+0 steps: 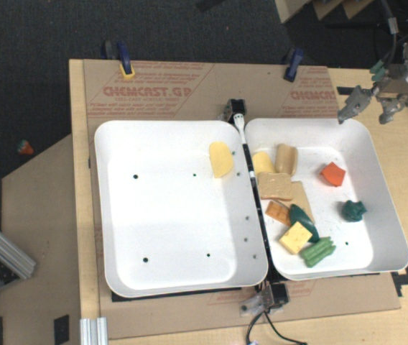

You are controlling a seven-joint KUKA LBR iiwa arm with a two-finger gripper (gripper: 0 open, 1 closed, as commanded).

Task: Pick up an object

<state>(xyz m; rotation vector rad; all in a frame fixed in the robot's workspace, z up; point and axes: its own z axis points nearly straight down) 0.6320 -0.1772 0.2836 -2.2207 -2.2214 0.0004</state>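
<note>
Desk (82, 192) carries two white bins; left bin (168, 250) lies well apart from the hand, holding one yellow oval piece (220, 159); right bin (376, 192) sits below and beside the hand (371, 108), which hangs over the bin's far rim, fingers spread open, nothing between them. Candidate objects, largest first: tan flat slab (276, 185), tan cylinder (286, 157), green ridged piece (317, 251), yellow block (295, 237), orange block (333, 174), dark green lump (353, 210). Orange block lies nearest, just below the hand and apart from its neighbours; judged light, rigid, likely smooth plastic; best pinched across two flat opposing faces; crowded cluster further off looks harder to grip cleanly.
</note>
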